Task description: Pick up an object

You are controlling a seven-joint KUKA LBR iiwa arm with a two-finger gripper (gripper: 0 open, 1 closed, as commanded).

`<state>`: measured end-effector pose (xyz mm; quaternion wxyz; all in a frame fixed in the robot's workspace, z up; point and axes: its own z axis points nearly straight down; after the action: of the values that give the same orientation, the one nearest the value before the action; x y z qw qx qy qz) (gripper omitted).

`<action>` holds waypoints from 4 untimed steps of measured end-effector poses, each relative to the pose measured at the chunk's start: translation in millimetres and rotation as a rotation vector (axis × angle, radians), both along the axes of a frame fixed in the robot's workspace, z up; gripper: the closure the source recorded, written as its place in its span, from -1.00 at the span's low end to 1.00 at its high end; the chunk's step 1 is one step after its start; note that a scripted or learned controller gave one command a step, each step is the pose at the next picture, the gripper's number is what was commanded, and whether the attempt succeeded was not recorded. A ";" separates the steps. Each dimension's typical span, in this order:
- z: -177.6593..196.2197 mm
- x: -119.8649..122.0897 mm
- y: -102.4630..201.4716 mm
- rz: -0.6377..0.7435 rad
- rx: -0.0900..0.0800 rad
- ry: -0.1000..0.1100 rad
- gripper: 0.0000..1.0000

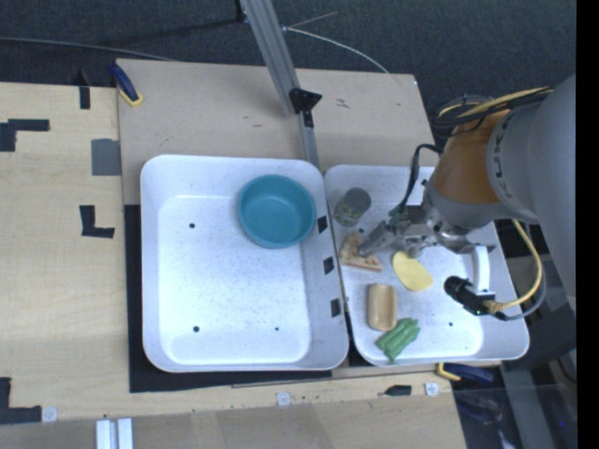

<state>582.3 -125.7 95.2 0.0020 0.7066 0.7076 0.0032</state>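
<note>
**Gripper low in right bin — nothing seen in its grasp**

While the arm [487, 171] reaches in from the right, the gripper [379, 238] sits low over the right bin [505, 344], its dark fingers pointing left toward the bin's left wall. Whether the claw is spread or pressed together I cannot tell; the tips are dark and blur into what lies below. Nothing shows between them, so no hold is logged.

Contents of right bin: a tan wedge [360, 255] just beside the gripper tip, possibly touching it; a grey disc [352, 205] toward the far left corner; a yellow piece [412, 271] under the wrist; a tan block [380, 306] nearer the front; a green piece [398, 338] by the front rim. Left bin [168, 344] bears a blue bowl [275, 210], well apart from the arm.

Judgement: the wedge is the likely target, being closest to the tips. It lies flat and close to the bin wall — a poor spot. To do the step well, the fingers should straddle the wedge across its narrow side, descend until nearly on the bin floor, then close and lift straight up. Risks: one finger landing on top of the wedge, or pushing it against the wall instead of gripping it. The block stands freer and may be the easier pick.
</note>
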 end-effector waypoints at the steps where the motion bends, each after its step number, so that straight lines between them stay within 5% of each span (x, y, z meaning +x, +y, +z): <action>1: 14.6 4.5 2.9 0.004 0.001 -0.014 1.00; 2: 71.6 -2.1 9.0 0.001 -0.002 0.004 1.00; 4: 177.6 3.2 2.9 -0.001 -0.003 0.004 1.00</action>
<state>585.5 -122.7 272.8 0.0016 0.7068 0.7074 0.0008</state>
